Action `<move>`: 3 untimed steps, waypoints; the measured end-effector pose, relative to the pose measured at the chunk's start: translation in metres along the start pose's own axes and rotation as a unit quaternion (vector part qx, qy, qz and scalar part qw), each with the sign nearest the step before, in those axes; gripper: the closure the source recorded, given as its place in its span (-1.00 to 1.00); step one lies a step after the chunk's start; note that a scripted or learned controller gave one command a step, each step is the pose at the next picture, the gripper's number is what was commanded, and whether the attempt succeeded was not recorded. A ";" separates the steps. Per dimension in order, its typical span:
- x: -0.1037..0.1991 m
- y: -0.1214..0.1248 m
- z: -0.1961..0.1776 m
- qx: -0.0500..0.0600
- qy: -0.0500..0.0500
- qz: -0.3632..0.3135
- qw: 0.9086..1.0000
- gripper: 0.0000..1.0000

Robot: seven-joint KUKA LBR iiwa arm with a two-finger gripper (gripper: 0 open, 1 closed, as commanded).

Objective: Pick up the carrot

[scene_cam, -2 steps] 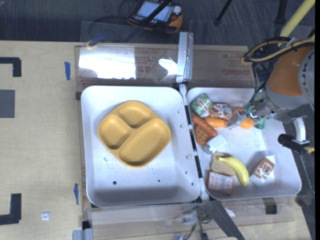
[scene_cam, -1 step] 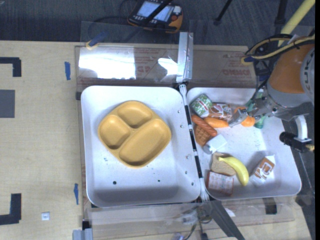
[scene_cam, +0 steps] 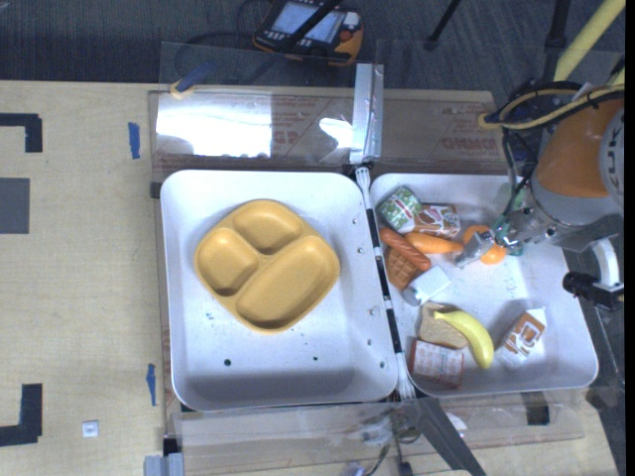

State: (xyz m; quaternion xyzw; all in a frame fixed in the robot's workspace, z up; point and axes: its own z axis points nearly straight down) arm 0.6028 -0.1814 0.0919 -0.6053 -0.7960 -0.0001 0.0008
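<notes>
carrot (scene_cam: 434,244) beside green-labelled packet (scene_cam: 400,208), print unreadable

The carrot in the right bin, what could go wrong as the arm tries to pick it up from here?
The carrot lies packed among other items: a green packet just above it and a waffle below, so the gripper might catch a neighbour instead. The gripper sits at an orange piece off the carrot's right end, so it may close on that rather than the carrot.

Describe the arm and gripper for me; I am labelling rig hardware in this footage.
The arm is grey with a broad orange band above the wrist. Yellow and black cables loop beside it. The gripper is small, dark and metallic, with a teal-green spot near its tip.
</notes>
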 end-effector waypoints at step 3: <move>0.149 0.008 -0.092 0.002 0.001 0.196 0.981 1.00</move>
